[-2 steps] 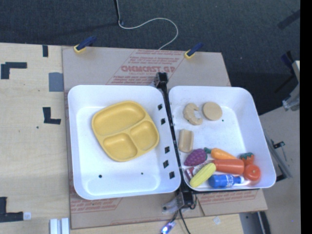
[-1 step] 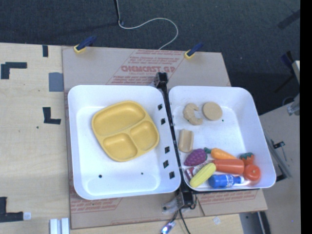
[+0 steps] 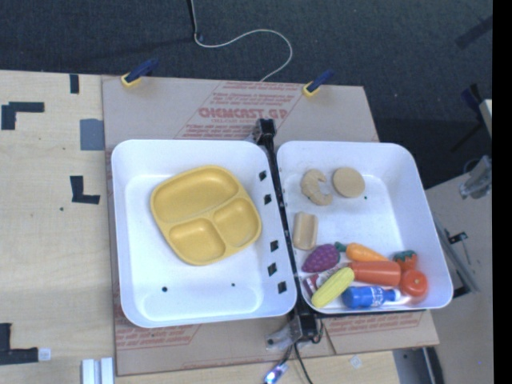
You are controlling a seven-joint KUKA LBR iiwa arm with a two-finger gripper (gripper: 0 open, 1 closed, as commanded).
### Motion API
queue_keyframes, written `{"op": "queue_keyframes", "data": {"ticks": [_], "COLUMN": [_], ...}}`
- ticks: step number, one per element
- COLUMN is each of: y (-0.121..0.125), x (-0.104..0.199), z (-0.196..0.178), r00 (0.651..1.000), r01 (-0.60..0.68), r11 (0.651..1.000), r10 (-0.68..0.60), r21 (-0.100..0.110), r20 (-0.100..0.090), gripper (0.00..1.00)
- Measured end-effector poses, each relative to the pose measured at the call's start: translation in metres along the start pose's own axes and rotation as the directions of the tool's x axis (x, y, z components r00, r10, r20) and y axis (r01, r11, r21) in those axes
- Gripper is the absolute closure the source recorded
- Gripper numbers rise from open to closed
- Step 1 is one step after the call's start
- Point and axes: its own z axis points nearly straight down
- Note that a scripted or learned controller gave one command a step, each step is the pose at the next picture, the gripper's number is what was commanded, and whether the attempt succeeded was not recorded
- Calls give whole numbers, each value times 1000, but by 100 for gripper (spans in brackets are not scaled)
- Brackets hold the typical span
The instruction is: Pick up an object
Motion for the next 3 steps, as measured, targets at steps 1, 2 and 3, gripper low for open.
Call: {"op": "queue_keyframes", "data": {"ticks": [1,2,3], "y": [0,34,82], "x": [10,0,1], "z": [38,96,141], "r00": [1000,1000,1000], "r01": [0,1,3], "r11": [1000,1000,1000], "r10": [0,-1,-3], "r21": [1,0,-1], "r20": [-1,0,0], "gripper": [100,100,100]}}
